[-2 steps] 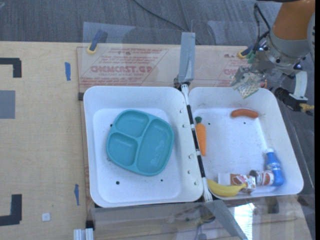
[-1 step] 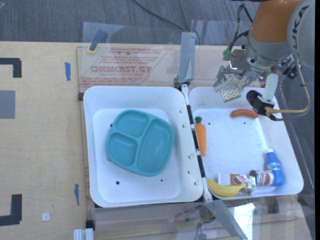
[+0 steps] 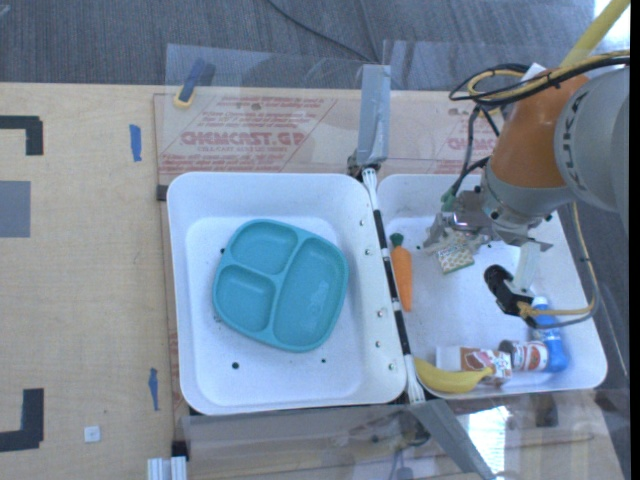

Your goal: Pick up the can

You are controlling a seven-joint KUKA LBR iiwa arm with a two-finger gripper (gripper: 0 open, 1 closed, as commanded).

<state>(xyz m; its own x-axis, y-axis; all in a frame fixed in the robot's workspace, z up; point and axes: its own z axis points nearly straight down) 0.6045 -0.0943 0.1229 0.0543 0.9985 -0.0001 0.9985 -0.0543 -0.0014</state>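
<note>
Wood bench, two white bins side by side, grey floor behind. Arm [image 3: 560, 158] is seen reaching in from the right over the right bin [image 3: 590, 368].

Pincer [image 3: 452, 236] is held over the far-left part of that bin. Its state cannot be told: the tip is too small and too cluttered to read. A small checkered piece [image 3: 455, 259] is seen right at the tip; whether it is gripped or merely lying under the tip cannot be told.

Carrot [image 3: 402, 276] is lying just left of the pincer, along the bin's left wall. A black part [image 3: 499, 282] is seen to the right of the tip, with a blue piece [image 3: 546, 317] and a yellow cable beyond it.

Can [image 3: 482, 358], taken to be the white-and-red labelled cylinder, is lying on its side at the bin's near edge, well apart from the pincer and nearer the camera than it, slightly to its right. It is not gripped. Banana [image 3: 445, 377] is touching it on the left, and a red-and-blue item [image 3: 545, 353] is just beside it on the right.

Left bin [image 3: 190, 298] is seen holding a teal divided plate [image 3: 281, 284].
</note>
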